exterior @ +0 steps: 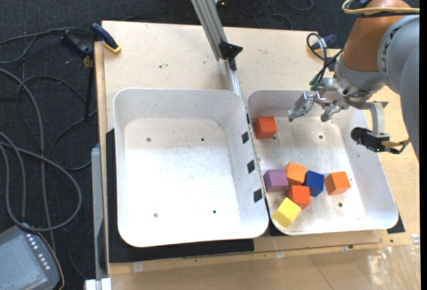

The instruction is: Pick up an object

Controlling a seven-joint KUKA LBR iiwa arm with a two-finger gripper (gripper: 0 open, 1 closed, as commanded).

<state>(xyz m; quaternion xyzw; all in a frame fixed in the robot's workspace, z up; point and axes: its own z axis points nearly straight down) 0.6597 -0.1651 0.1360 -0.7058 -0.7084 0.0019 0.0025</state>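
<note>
Several small foam cubes lie in the right bin (373,205). An orange cube (266,127) sits alone near the bin's back left. Toward the front lies a cluster: a purple cube (275,179), an orange cube (295,173), a blue cube (314,182), a red-orange cube (299,195), a yellow cube (287,212) and another orange cube (338,182) off to the right. My gripper (311,107) hangs over the back of the right bin, right of the lone orange cube, open with nothing between its fingers.
The left bin (133,149) stands beside the right one, sharing a middle rim. A slanted metal rail (203,2) runs from the back down to the bins' junction. Clamps sit at the bench's back corners.
</note>
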